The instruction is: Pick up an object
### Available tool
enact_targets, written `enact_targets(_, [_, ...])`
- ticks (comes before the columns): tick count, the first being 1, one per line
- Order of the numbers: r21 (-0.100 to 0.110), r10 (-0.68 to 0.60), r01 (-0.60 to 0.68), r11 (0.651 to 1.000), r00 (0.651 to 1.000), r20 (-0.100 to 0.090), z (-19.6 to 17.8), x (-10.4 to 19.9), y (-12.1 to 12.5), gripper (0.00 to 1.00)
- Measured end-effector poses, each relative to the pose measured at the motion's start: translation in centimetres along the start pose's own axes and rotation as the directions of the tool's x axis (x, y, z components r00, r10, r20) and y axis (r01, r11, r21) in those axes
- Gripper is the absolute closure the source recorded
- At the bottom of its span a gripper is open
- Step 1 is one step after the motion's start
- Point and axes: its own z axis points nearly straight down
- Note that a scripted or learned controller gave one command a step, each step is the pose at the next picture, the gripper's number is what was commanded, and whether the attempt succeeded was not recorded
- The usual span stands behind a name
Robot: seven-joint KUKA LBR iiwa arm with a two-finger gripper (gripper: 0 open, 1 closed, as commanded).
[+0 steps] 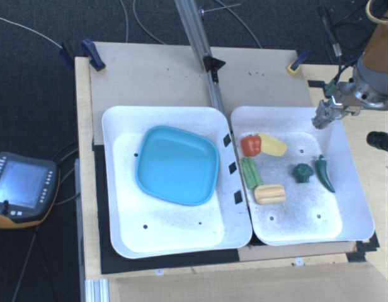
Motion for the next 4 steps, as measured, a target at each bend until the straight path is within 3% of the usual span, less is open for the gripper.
enact_targets(4, [0.005, -0.004, 0.004, 1.0, 1.0, -0.002, -2.2, 20.7, -2.8, 1.0])
